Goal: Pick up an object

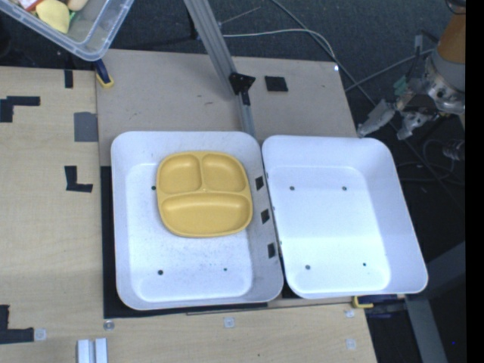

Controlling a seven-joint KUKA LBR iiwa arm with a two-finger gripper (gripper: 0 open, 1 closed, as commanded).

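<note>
A yellow divided plate (pixel 204 193) with three compartments lies flat in the upper part of the left white bin (pixel 136 278). My gripper (pixel 389 121) hangs at the far right, just beyond the upper right corner of the right white bin (pixel 340 278), well away from the plate. Its two fingers are spread apart, open, with nothing between them. The orange band of the arm (pixel 454 40) shows above it at the frame's right edge.
A clear plastic container (pixel 91 21) holding several food-like items sits tilted at the top left, off the bins. A slanted metal pole (pixel 219 44) runs down to the bench behind the bins. Cables (pixel 318 36) trail across the dark floor at the top.
</note>
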